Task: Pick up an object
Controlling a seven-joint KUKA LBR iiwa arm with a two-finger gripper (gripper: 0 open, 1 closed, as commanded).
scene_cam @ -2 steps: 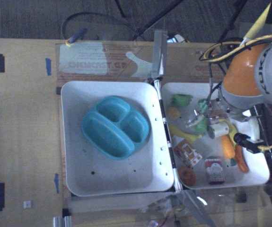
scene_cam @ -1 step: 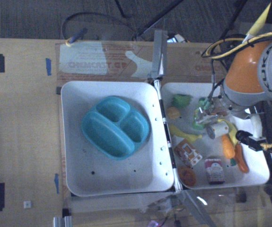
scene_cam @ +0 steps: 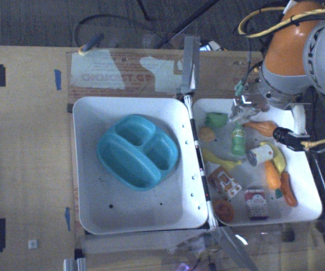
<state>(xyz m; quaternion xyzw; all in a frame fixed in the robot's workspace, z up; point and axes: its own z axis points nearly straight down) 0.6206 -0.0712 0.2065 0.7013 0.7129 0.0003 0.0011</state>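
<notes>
As I look down at the right bin point(scene_cam: 312, 199), I see the end effector point(scene_cam: 242, 110) hanging over its far part, just above the green bottle point(scene_cam: 238, 140). I cannot tell how it is set. The bottle lies just on the near side of the end effector, with its long axis running from far to near, almost straight away from it. Left of the bottle is a small orange ball point(scene_cam: 207, 134); right of it lies an orange carrot point(scene_cam: 261, 127). I judge the bottle the closest target.
</notes>
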